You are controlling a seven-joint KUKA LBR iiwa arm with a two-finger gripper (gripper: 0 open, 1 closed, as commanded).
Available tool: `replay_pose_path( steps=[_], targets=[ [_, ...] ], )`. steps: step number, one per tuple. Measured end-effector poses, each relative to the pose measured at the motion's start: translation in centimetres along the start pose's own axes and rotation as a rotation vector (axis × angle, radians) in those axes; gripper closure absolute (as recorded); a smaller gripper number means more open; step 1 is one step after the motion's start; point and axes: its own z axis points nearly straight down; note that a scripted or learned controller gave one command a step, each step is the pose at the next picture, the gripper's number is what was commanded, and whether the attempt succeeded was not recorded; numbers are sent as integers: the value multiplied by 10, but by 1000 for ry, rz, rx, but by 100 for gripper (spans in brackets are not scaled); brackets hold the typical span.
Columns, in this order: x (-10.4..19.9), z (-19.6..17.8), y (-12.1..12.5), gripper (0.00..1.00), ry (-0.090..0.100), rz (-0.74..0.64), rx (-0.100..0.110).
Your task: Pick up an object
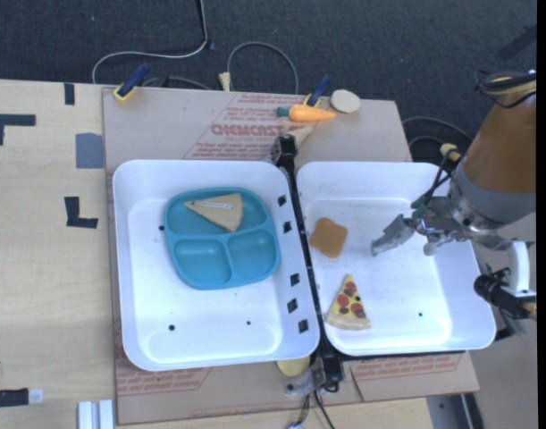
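Gripper (407, 238) seen spread open, nothing grasped, over bare floor of right bin (438, 179), pizza slice (348, 304) near front rim, cookie (328, 238) beside divider, cardboard underneath.

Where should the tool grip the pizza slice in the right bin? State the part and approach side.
Grip the pizza slice across its two long straight sides, near the middle, coming straight down from above. It lies flat on the right bin floor, tip pointing away, so only its edges offer purchase.
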Motion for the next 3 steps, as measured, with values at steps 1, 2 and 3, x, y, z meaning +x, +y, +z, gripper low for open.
replay_pose_path(
  steps=[1,2,3],
  targets=[
    [31,68,34,0,0,-2,3],
    [27,154,76,0,-3,-2,-2],
    [33,148,136,0,-1,-2,-6]
  ],
)
